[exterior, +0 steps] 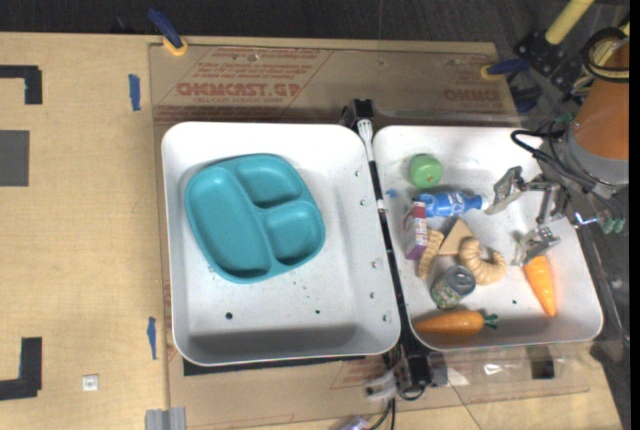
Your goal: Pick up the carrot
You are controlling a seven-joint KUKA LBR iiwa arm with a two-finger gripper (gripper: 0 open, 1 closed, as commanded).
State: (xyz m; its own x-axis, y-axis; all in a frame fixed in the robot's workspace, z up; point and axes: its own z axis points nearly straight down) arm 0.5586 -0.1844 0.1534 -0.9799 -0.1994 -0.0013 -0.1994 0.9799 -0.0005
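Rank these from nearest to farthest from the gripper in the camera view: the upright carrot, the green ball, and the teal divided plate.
Measured from the gripper:
1. Upright carrot, just below it by the right bin's right wall.
2. Green ball, to its left, near that bin's top.
3. Teal divided plate, far left, in the other bin.

My gripper [528, 210] hangs over the right bin [585, 323], just behind one carrot [541, 284]. Another carrot [453, 323] lies along its front wall. The divided tray [254, 215] sits in the left bin [200, 318].

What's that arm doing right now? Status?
Two-finger gripper open, holding nothing. Small orange carrot lies just below it in right white bin. Path clear.
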